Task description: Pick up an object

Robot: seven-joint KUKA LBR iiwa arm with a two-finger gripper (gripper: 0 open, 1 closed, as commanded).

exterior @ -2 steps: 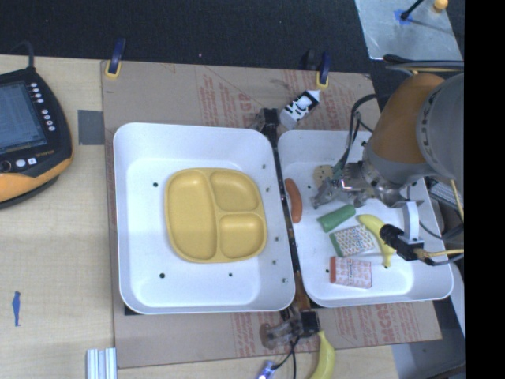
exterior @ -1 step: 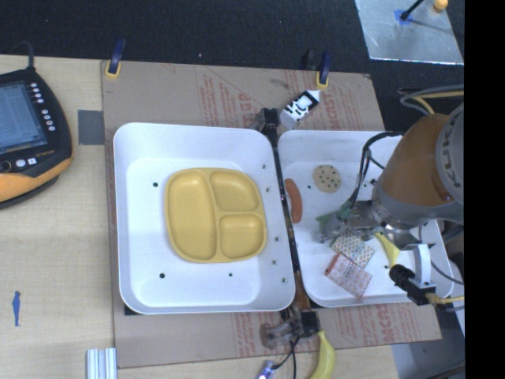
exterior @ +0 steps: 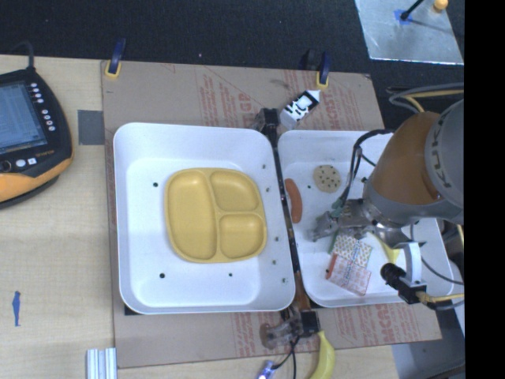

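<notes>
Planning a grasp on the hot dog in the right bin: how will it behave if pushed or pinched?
The hot dog looks long and rounded, so it would probably roll sideways when nudged. It lies against the bin wall, likely leaving little finger room. Its smooth skin may slip.

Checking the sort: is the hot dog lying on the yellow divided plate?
No, the hot dog lies in the right bin, beside the cookie.

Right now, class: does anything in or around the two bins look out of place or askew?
A banana lies outside the bins, on the bench at the near edge below the right bin. In that bin, a patterned packet sits askew beside the gripper. The yellow divided tray lies flat.
</notes>
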